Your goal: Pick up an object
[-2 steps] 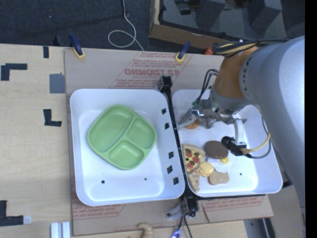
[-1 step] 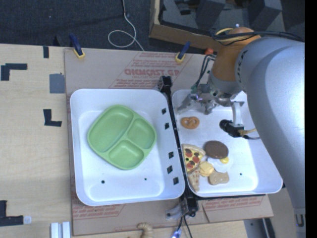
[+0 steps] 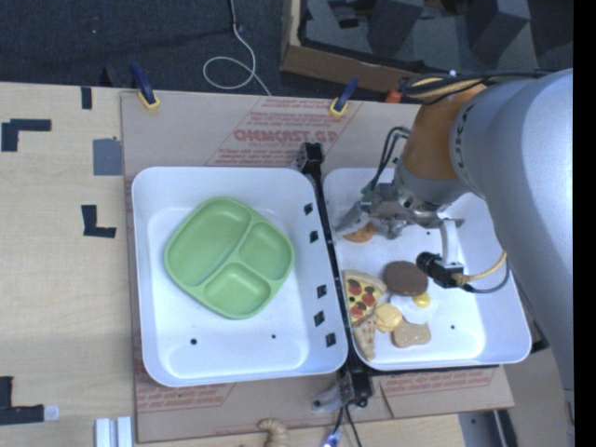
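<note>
camera view | i'm lowering my gripper (image 3: 365,220) onto the orange bit (image 3: 359,235) | grip state: cannot tell | next: closing, lifting

Green divided plate (image 3: 229,258) lies in the left bin (image 3: 154,343)

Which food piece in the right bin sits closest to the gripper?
The small orange-brown piece, directly beneath the gripper; the pizza slice and brown patty lie nearer the camera.

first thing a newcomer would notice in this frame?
The big grey arm with its orange band, reaching in from the right, its gripper low over the back of the right bin. Next, the green divided plate in the left bin, then toy foods, including a pizza slice, at the right bin's front.
</note>
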`<action>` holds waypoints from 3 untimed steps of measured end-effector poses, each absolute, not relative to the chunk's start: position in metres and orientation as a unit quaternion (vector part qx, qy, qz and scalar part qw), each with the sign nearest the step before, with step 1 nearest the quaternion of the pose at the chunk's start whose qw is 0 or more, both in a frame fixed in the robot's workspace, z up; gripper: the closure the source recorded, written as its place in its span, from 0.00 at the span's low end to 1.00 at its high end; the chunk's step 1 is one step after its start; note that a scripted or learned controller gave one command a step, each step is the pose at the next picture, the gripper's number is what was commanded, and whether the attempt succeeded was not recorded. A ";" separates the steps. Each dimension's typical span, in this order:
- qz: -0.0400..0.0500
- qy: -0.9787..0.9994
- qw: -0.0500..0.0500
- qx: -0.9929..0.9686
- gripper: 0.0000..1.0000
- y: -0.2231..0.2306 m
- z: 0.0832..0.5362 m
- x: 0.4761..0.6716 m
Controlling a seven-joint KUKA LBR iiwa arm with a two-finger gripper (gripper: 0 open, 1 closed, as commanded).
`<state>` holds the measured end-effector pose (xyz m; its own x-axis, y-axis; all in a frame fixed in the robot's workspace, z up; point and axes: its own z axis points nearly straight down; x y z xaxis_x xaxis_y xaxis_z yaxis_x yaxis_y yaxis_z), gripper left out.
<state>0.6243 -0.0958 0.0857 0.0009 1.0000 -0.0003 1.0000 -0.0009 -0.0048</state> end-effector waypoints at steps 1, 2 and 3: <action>0.000 -0.708 0.000 -0.706 0.00 -0.099 0.084 0.657; 0.000 -0.708 0.000 -0.706 0.00 -0.099 0.084 0.656; 0.001 -0.708 0.000 -0.707 0.00 -0.099 0.085 0.634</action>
